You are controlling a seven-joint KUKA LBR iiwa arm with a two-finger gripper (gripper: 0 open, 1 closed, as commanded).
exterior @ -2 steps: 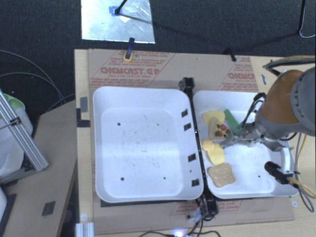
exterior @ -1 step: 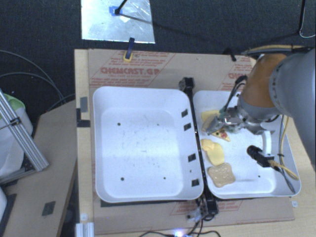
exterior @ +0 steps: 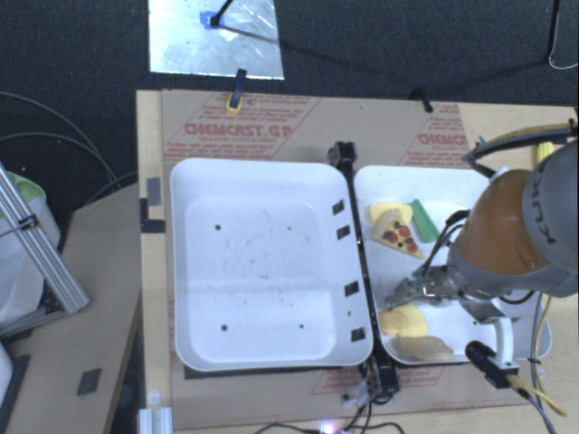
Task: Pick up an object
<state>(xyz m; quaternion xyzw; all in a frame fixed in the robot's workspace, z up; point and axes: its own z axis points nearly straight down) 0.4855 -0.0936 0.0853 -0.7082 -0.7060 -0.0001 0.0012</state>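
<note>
Bins: I count two, left bin [exterior: 262,260] and right bin [exterior: 452,181].
Right bin: one pizza slice [exterior: 394,227], one green block [exterior: 423,219], two yellow pieces [exterior: 409,333].
Tool [exterior: 404,290]: I cannot tell its state.

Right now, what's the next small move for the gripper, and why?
Probably ease straight down a little. The gripper sits in the right bin directly above the yellow item, with nothing seen between its fingers, while the pizza slice lies farther off.
</note>
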